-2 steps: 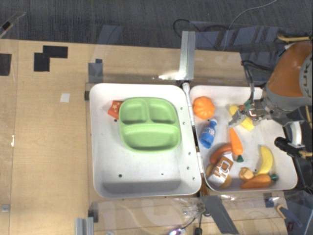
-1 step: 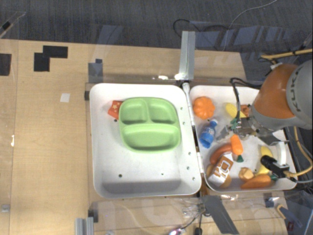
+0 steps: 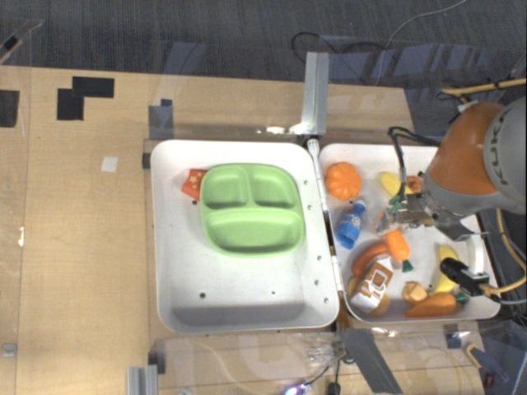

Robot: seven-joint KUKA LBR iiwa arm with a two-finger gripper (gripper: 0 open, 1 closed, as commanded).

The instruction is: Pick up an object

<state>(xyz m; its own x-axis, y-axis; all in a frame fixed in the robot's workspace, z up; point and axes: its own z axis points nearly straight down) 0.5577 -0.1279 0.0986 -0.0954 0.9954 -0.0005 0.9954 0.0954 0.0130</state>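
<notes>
Right bin (image 3: 486, 307): arm hides gripper (image 3: 401, 214) tips above cluttered toys.

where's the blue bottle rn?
The blue bottle lies in the right bin, near its left wall, just below the orange pumpkin.

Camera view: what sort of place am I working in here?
Probably a robotics lab's pick-and-place bench: two white bins side by side on a wooden bench top, toy food like an orange pumpkin, and loose cables over grey carpet.
</notes>
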